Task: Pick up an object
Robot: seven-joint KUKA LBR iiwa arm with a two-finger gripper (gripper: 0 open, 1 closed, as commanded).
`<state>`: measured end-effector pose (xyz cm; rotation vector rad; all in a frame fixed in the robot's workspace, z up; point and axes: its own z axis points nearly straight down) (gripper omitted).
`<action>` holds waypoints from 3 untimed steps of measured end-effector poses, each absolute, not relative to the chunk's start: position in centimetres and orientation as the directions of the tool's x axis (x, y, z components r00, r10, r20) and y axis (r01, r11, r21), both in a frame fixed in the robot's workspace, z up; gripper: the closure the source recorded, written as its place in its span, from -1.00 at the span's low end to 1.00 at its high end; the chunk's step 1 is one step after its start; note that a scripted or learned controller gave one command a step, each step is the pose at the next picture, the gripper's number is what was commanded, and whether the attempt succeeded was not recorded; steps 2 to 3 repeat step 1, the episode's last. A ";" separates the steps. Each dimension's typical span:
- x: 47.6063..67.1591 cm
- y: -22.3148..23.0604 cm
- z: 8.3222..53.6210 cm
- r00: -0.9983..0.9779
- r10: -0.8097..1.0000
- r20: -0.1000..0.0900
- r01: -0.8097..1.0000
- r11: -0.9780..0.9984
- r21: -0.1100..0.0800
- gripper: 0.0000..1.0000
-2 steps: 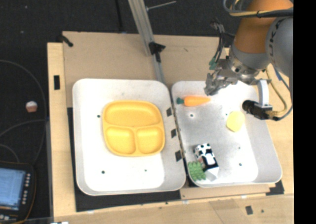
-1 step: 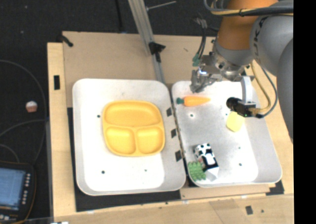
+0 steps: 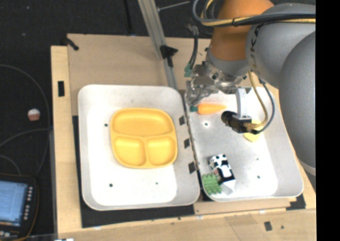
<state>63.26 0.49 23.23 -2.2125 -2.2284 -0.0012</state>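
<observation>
Carrot [image 3: 211, 109] lies in the right bin [image 3: 265, 181] just below the gripper [image 3: 197, 92] — whose opening I cannot tell — so a good pick means descending centred over it, straddling its width.

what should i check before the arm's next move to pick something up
1. Gripper above the right bin: ok.
2. Orange carrot close by the gripper: ok.
3. Carrot between the gripper's fingers: cannot tell.
4. Carrot clear of the bin's left wall: not ok, it lies close to it.
5. Black-and-white toy and green piece out of the way: ok.
6. Yellow divided plate in the left bin, apart: ok.
</observation>
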 end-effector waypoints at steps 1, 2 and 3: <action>62.3 6.8 23.7 -0.009 1.000 0.003 1.000 0.009 0.000 1.00; 62.3 6.8 23.7 -0.009 1.000 0.003 1.000 0.009 0.000 1.00; 62.3 6.8 23.7 -0.009 1.000 0.003 1.000 0.009 0.000 1.00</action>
